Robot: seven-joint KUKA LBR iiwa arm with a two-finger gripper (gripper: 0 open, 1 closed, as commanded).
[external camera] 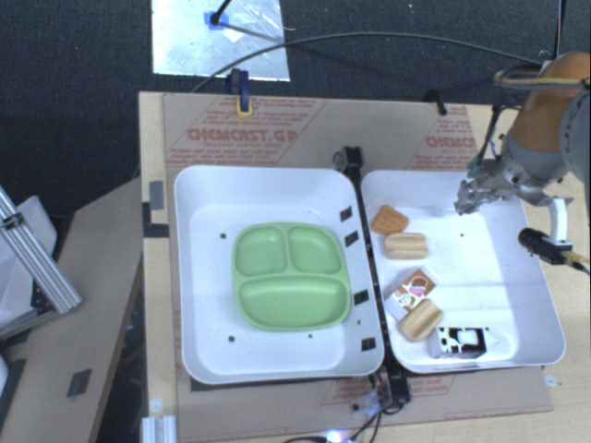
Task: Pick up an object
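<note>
My gripper (466, 198) hangs over the far right part of the right bin (517, 284), above bare bin floor, with nothing seen between its fingers. Left of it lie an orange toast-like piece (389, 220) and a tan bread roll (406, 245). Nearer the front sit a small printed packet (412, 291), another tan roll (421, 319) and a black-and-white item (462, 341). The gripper is well apart from all of them.
The left bin (203, 247) holds a green divided plate (291, 276). A black divider with clips (363, 247) runs between the bins. A cable (369, 37) arcs overhead at the back, and a metal frame (37, 257) stands at the far left.
</note>
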